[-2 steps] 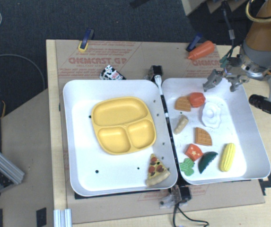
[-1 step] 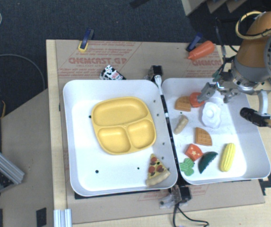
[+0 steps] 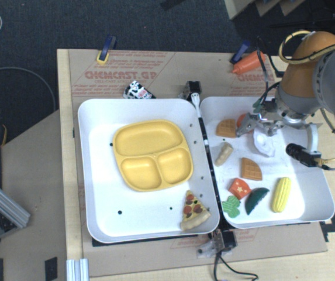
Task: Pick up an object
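Over the right bin (image 3: 325, 206) the pincer (image 3: 265, 134) hangs above a white object (image 3: 265, 146), just right of the bread slice (image 3: 226, 127); whether its fingers are apart I cannot tell

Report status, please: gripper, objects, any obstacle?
Gripper low over right bin, finger state unclear. White object just below it. Toast piece close beside.

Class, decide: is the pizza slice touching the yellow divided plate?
Apart. The camera view shows bare white bin floor between the pizza slice and the yellow divided plate.
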